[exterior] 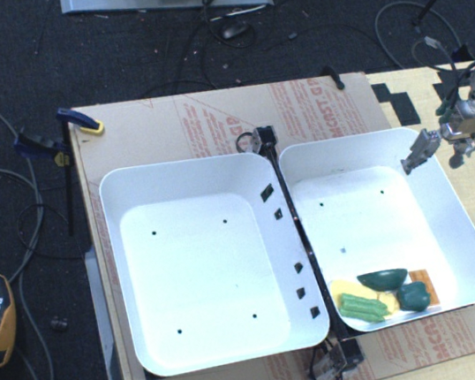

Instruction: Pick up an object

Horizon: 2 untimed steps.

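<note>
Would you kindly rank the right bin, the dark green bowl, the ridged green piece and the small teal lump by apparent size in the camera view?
1. right bin
2. ridged green piece and dark green bowl: look alike, unranked
3. small teal lump

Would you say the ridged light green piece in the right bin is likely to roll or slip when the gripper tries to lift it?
The ridged green piece looks long and rounded, so it may roll sideways if nudged. Its grooves could give the fingers some grip. It lies tight against the dark green bowl-shaped piece and the yellow item, so neighbours will probably shift too.

Objects [385,292] in right bin's [435,198] near corner
</note>
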Each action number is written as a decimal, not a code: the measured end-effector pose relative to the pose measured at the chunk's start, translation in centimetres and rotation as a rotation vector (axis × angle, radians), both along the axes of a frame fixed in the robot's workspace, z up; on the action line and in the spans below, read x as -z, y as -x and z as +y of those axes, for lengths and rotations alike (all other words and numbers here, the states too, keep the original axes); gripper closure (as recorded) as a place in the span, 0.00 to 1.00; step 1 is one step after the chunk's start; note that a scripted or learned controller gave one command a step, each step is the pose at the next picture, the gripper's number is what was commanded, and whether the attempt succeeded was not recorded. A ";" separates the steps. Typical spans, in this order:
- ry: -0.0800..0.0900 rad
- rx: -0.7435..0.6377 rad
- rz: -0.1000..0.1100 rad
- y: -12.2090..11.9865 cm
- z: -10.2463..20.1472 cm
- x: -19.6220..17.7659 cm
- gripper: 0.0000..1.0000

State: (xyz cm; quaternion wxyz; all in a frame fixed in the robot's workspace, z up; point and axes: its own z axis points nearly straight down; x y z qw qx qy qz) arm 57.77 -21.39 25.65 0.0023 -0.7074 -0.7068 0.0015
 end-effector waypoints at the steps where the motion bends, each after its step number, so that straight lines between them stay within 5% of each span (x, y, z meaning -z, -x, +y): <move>1: 0.001 -0.001 -0.005 -0.1 0.0 -0.3 0.00; 2: 0.000 -0.001 -0.001 0.7 0.6 5.5 0.00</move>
